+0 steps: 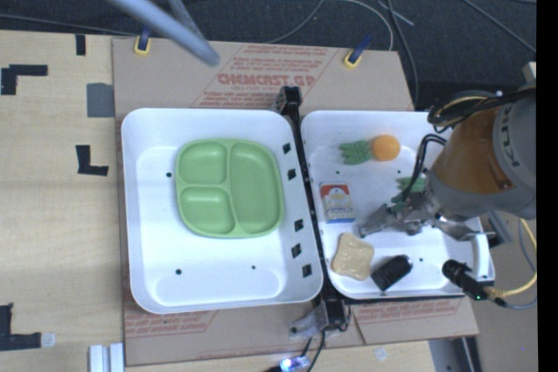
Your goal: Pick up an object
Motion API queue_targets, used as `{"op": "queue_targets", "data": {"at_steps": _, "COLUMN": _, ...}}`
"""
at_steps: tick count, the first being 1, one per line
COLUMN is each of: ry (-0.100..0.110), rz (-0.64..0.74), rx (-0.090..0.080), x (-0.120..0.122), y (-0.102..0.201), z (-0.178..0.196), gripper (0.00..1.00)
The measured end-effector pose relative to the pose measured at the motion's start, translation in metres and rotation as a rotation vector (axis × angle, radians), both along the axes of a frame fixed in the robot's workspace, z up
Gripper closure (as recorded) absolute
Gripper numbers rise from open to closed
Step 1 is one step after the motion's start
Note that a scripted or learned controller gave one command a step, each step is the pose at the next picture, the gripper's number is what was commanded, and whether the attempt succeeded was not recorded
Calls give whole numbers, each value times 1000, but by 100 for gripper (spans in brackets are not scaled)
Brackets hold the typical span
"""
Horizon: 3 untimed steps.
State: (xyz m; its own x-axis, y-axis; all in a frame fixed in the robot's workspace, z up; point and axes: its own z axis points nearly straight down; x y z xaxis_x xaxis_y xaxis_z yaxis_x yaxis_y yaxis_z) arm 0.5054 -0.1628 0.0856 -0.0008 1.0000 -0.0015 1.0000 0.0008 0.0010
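Gripper low in the right bin, above the tan sponge near its front edge — positioned for descent; finger spread and any hold cannot be told.

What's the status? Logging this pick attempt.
Gripper low in right bin, nothing visibly held. Small carton just left. Toast, black object close below.
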Motion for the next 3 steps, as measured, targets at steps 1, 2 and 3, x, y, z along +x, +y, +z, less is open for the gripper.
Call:
{"op": "queue_targets", "data": {"at_steps": 1, "ry": -3, "rz": -1, "rx": -2, "x": 1, "y": -1, "z": 11, "gripper": 100}}
{"op": "queue_targets", "data": {"at_steps": 2, "ry": -1, "rz": 1, "rx": 1, "x": -1, "y": 4, "z": 54, "gripper": 100}}
{"op": "queue_targets", "data": {"at_steps": 3, "ry": -2, "rz": 0, "rx": 0, "x": 1, "y": 1, "z": 97, "gripper": 100}}
